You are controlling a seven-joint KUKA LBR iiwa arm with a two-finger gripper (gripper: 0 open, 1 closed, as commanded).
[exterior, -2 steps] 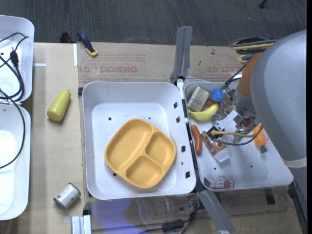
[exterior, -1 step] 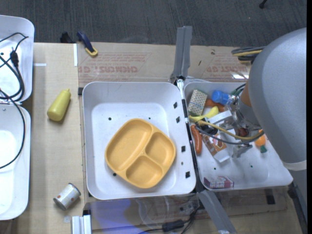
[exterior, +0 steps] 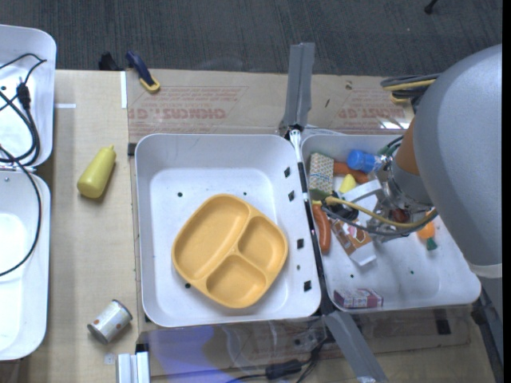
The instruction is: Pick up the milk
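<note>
Camera view: the gripper (exterior: 391,207) hangs over the clutter in the right bin (exterior: 415,282), right of centre; whether its jaws are open, I cannot tell. The milk (exterior: 358,298) lies flat at the bin's lower edge, long axis left-right.

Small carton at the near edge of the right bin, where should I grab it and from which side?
Probably from straight above, closing across the narrow width of the small carton at its middle. It lies flat on its side, its long axis running along the right bin's near wall, apart from the pile further back. The wall side looks tight.
</note>
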